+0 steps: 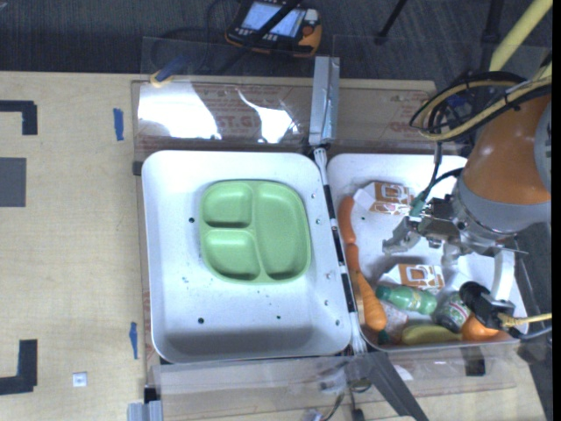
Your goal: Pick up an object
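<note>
Camera view shows the gripper (436,235) over the right bin (368,167), at 3 o'clock, nothing lifted yet.

A pale wooden bench (61,261) carries black tape marks (22,117) and blue ones (118,124). Beyond it lies dark carpet (105,16), with tripod legs (408,3) standing there.

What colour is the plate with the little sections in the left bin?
Light green. The divided plate shows clearly in the camera view.
</note>
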Robot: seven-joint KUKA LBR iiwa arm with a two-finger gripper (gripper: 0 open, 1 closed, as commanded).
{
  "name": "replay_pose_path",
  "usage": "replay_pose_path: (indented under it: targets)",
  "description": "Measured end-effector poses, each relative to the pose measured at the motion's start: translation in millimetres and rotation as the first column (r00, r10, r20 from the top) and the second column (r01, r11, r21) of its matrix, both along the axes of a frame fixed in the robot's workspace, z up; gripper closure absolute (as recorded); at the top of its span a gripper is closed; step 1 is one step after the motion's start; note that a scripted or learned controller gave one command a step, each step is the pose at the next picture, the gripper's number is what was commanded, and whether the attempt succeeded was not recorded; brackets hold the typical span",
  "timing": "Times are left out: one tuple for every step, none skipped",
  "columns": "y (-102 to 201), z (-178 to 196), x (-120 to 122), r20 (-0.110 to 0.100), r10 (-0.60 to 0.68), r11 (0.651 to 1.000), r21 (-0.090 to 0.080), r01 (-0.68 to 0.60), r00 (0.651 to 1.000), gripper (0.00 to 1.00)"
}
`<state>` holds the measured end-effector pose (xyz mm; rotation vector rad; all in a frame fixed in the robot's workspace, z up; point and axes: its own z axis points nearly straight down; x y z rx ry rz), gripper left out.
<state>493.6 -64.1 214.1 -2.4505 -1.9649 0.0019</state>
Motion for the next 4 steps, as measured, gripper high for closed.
replay_pose_path:
  targets:
    - [-28.5,-98.9,-6.8,0.024,-0.045,0.999,-0.004,0.045,0.999,0.0]
    - [-55.7,-107.3,12.0,0.045,0.027,1.0,-0.007,-0.027,0.999,0.0]
    - [-28.3,-72.3,71.4,0.0,-0.07,0.998,0.0,0.07,0.998,0.0]
    - [-61.7,-113.2,57.6,0.001,-0.036,0.999,0.0,0.036,0.999,0.0]
